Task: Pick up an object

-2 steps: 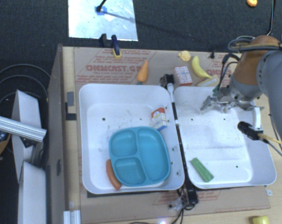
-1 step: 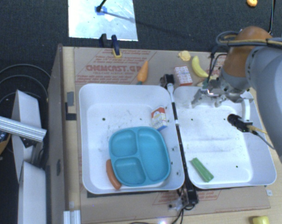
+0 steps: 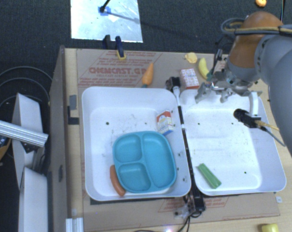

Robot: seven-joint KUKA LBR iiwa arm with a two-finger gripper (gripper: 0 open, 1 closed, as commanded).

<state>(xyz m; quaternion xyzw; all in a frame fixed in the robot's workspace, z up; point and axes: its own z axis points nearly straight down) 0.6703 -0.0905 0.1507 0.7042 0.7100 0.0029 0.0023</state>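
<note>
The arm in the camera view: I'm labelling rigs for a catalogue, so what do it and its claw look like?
The arm is a thick, rounded grey tube with a glossy orange band above the wrist. Dark cables loop over the top of the orange section. Below it sits a metallic silver claw with short grey fingers. No lettering or markings are legible on it.
</note>
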